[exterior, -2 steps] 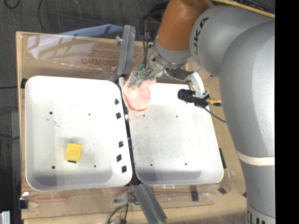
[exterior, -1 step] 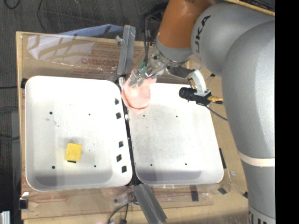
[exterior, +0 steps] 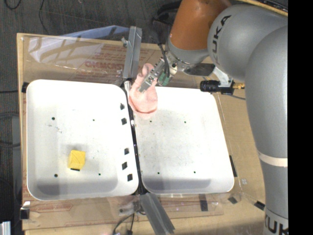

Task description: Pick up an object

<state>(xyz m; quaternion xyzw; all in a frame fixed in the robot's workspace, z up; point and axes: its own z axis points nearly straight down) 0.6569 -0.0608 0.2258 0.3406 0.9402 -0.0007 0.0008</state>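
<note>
A soft, pale pink object [exterior: 145, 101] hangs over the far left corner of the right bin [exterior: 195, 146], by the divider between the bins. My gripper [exterior: 145, 85] reaches down from the orange-banded wrist at the top. Its fingers are shut on the upper part of the pink object, which wraps around them and droops below. A small yellow block [exterior: 77, 159] lies in the left bin [exterior: 73, 111], near its front left, far from the gripper.
The grey arm covers the right side of the view and overhangs the right bin's far edge. A metal bracket [exterior: 131, 53] stands behind the divider, close to the gripper. Cardboard lies under both bins.
</note>
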